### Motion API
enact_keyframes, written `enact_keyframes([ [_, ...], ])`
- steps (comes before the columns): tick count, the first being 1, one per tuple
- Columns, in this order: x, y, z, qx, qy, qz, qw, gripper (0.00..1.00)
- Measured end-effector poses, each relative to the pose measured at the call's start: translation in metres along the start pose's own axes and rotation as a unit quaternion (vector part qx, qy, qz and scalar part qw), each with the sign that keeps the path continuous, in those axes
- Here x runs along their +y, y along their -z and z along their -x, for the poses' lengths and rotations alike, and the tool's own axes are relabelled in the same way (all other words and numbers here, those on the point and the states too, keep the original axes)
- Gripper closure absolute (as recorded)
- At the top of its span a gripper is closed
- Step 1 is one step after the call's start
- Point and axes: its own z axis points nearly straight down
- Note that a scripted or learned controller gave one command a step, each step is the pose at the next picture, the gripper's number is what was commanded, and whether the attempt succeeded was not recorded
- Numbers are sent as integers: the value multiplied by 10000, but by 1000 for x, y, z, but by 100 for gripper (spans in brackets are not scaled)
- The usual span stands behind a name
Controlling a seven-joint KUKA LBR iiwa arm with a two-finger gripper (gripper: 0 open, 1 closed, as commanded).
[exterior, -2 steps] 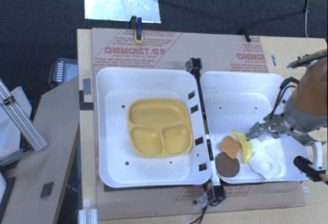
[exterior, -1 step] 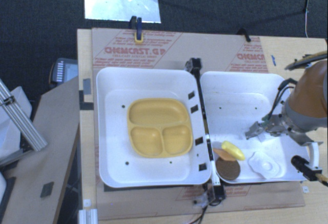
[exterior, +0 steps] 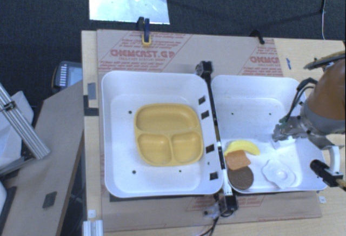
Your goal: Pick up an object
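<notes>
Here, two shallow white bins are sitting side by side on the counter (exterior: 303, 48), which is covered by a printed cardboard sheet (exterior: 162, 48). The left bin (exterior: 116, 94) is holding a yellow divided plate (exterior: 166, 133) with one wide compartment at the back and two smaller ones at the front; all three compartments are showing bare yellow. The plate is lying roughly in the middle of that bin, apart from its walls. The right bin (exterior: 243, 94) is holding four small things gathered in its near half. A yellow banana-shaped piece (exterior: 243, 147) is lying close to the divider between the bins, and an orange piece (exterior: 238, 160) is touching it on the near side. Just in front of that, a dark brown round disc (exterior: 241, 177) is resting near the bin's front left corner, touching the orange piece. To the right of these, a white, pale object (exterior: 280, 172) is lying flat on the bin floor, hard to tell apart from the white surface. The arm is reaching in from the right, its orange band showing above the wrist, and the tool (exterior: 281, 132) is hanging over the right part of the right bin, beyond the white object. How far the tool is open cannot be told from this view, and nothing is visibly held by it.
</notes>
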Motion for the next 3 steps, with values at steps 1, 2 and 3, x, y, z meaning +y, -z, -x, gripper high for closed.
enact_keyframes([
  [1,7,49,-8,107,42,-166,9998,100],
  [2,10,111,-13,103,44,-156,9998,100],
  [3,14,165,-11,102,42,-157,9998,100],
])
